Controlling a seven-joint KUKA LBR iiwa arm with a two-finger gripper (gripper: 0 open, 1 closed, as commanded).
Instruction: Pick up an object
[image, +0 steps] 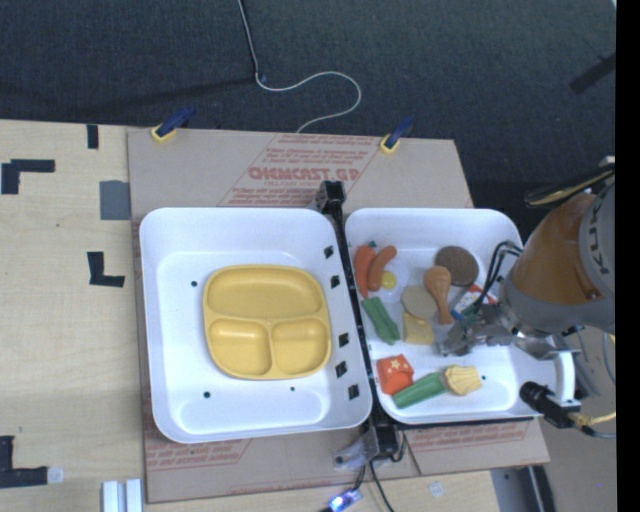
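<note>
The right bin (497, 226) holds several toy foods: an orange-red sausage pair (371, 264), a green pepper piece (380, 318), a tan drumstick (439, 286), a brown round patty (457, 261), a yellow cheese block (417, 328), a red piece (394, 373) and a corn cob with green husk (438, 385). My gripper (460, 335) reaches in from the right and hangs low over the bin's middle, just right of the cheese block and above the corn cob. Nothing shows between its fingers.
The left bin (160, 300) carries a yellow three-compartment tray (266, 320). A black divider (345, 300) runs between the bins. The arm's orange band (560, 265) sits over the right bin's right rim. Cardboard lies under both bins, with a white cable behind.
</note>
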